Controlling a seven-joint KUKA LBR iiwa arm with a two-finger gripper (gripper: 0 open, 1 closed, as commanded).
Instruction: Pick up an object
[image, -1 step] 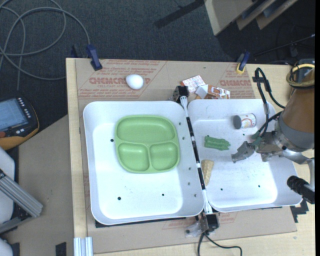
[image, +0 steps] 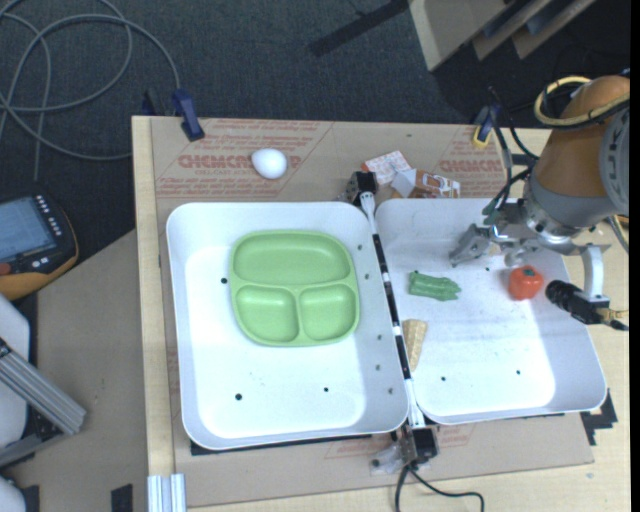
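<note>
gripper (image: 482, 243) sits in the upper right of the frame, over the far part of the right bin (image: 560, 385), and its fingers look spread apart with nothing between them. from the left edge: a black handheld screen (image: 30, 235) lies at mid left on the dark floor, and a grey cable (image: 70, 60) loops in the upper left. a blue clamp (image: 186, 115) grips the far left corner of the board, and a white egg (image: 268, 162) rests on the board just beyond the left bin (image: 200, 380). inside that bin a green tray (image: 295, 286) with three sections lies flat in the upper middle. at the seam between the bins, crumpled wrappers (image: 405, 175) lie on the board beyond the rims. in the right bin a cone (image: 414, 342) lies against the left wall, lower down; a green pod (image: 434, 287) lies a little above and right of it, below and left of the gripper and apart from it. a red tomato (image: 525, 283) sits farther right, just below the arm's wrist, close to the gripper but not touching it. the arm (image: 580, 150) with its orange band fills the upper right corner.
</note>
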